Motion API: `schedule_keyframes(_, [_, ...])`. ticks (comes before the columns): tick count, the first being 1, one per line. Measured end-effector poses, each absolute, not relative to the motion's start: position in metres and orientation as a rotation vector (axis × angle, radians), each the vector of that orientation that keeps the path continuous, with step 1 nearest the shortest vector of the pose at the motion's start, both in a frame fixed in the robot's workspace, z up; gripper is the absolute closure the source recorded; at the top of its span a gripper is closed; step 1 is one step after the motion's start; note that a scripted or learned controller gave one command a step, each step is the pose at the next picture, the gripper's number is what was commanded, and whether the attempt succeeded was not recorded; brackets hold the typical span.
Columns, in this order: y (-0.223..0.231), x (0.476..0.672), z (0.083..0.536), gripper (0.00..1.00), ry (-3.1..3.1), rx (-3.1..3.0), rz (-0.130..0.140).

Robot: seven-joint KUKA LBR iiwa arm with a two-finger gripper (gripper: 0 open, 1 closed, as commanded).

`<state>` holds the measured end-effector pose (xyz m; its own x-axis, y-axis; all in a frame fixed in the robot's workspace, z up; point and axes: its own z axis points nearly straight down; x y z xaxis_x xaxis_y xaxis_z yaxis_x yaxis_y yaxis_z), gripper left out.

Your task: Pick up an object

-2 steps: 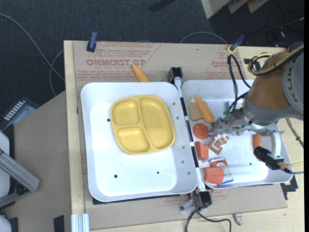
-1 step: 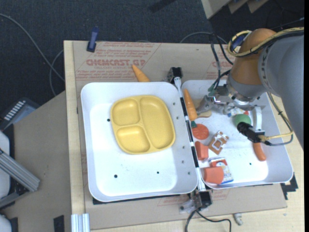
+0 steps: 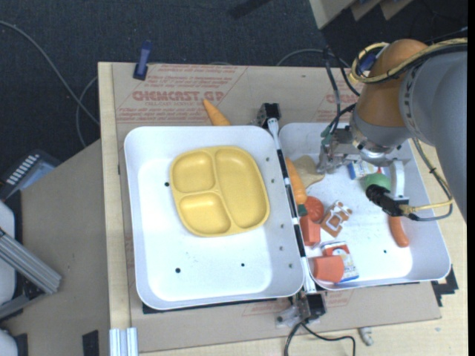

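My gripper (image 3: 330,158) hangs low over the far left part of the right bin (image 3: 427,258), under the orange wrist band. A pale beige piece (image 3: 309,169) lies just to its left and front. An orange carrot (image 3: 296,184) lies along the bin's left wall. In front of it sit a red tomato-like item (image 3: 314,208), an orange-red block (image 3: 309,231) and a brown-and-white piece (image 3: 338,215). A red and blue carton (image 3: 336,262) lies at the near edge. To the right are a green item (image 3: 376,180) and a red sausage shape (image 3: 399,231).
The left bin (image 3: 156,258) holds a yellow divided plate (image 3: 220,190). Another carrot (image 3: 216,113) lies on the cardboard behind the left bin, by a black clamp (image 3: 269,113). A blue clip (image 3: 142,59) sits at the board's far left corner. Cables trail around the arm.
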<state>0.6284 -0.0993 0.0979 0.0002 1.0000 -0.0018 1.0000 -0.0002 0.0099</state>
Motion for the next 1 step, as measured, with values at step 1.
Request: schedule_keyframes(1, [-0.2267, 0.5953, 0.1885, 1.0, 2.212, 2.22, -0.002])
